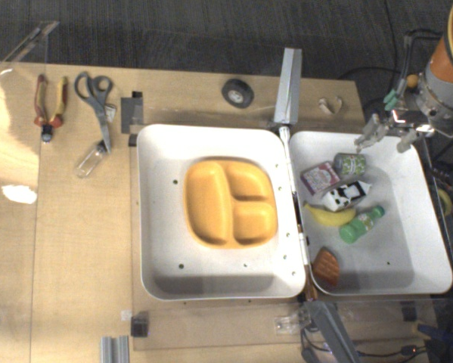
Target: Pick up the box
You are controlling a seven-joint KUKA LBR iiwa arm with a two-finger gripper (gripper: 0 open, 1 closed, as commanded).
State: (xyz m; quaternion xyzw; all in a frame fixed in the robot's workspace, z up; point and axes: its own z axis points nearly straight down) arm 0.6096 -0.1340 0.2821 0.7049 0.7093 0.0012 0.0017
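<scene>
While the arm reaches in from the right edge, its claw hangs over the far rim of the right bin, with the two fingers spread apart and nothing between them. The box, a small purple-and-white carton, lies flat in the far left part of that bin, well clear of the claw. Just beside it toward the far side rests a green can, lying on its side near the fingertips but not touching them. A black-and-white carton sits just in front of the box, and a banana lies against the near side of that carton. A green bottle lies tilted next to the banana, and a brown, rounded item rests at the near left corner. The left bin holds a yellow divided tray at its middle. On the counter to the left lie red-handled pliers, scissors, and beyond the bins a roll of black tape.
</scene>
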